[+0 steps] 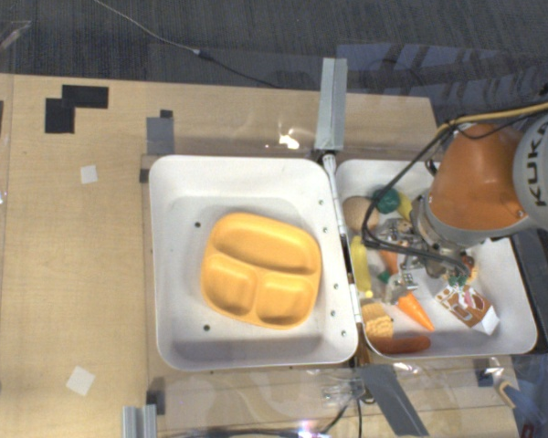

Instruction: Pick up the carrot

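Observation:
The carrot is a small orange cone lying in the right bin, near its front, with its tip pointing to the front right. My gripper hangs low over the middle of that bin, just behind the carrot's blunt end and close to it. The orange band of the wrist covers the bin's back right part. I cannot tell whether anything is held.
Around the carrot lie a red-brown sausage, a tan cracker, a yellow piece, a brown roundish item, a green item and a printed packet. The left bin holds a yellow compartment plate.

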Robot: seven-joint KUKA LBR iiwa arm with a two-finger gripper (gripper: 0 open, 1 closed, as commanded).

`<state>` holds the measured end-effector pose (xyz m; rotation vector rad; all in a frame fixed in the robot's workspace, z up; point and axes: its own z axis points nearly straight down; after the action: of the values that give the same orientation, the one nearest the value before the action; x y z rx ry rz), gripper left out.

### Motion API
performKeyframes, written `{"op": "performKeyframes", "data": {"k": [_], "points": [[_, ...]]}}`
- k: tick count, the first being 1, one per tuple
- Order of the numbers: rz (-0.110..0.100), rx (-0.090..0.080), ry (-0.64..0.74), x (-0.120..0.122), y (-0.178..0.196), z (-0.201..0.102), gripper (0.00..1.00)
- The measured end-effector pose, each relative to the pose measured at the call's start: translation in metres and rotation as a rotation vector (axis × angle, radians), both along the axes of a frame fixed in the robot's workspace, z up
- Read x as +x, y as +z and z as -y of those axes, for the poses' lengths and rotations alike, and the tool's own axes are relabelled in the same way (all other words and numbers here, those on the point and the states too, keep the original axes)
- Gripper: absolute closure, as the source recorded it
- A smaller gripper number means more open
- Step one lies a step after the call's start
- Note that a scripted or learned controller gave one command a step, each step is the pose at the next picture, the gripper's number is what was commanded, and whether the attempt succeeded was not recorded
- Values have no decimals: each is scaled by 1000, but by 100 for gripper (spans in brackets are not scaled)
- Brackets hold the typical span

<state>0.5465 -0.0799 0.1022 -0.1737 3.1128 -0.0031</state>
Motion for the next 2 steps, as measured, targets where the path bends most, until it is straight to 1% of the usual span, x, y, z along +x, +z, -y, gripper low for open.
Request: {"op": "performKeyframes", "data": {"k": [1,2], "points": [[-4,1,-17,-40,-12,2,0],[1,0,-11,-38,0,1,100]]}}
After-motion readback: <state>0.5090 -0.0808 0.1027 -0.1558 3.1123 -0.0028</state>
